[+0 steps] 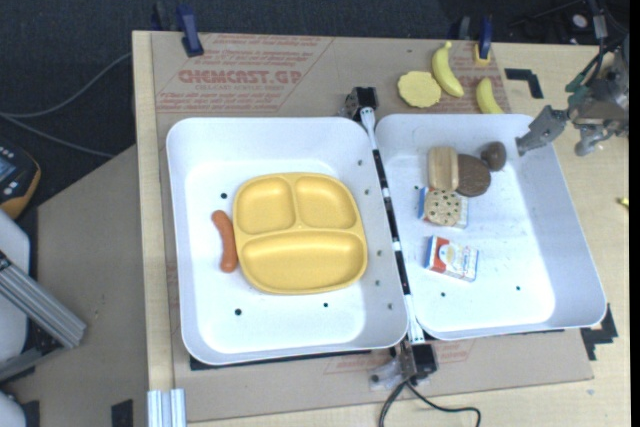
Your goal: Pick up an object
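The right bin (560, 245) holds a tan bread piece (441, 166), a dark brown round piece (474, 179), a small brown lump (493, 154), a speckled cracker (444, 207) and a small red, white and blue carton (450, 257). My gripper (563, 134) hangs over the bin's far right corner, right of the brown lump. It is open, with nothing between its fingers, and it touches none of the objects.
The left bin (200, 175) holds a yellow divided plate (300, 232) with an orange sausage (226, 240) beside it. On the bench behind the right bin lie two toy bananas (448, 70) (488, 97) and a yellow disc (420, 89).
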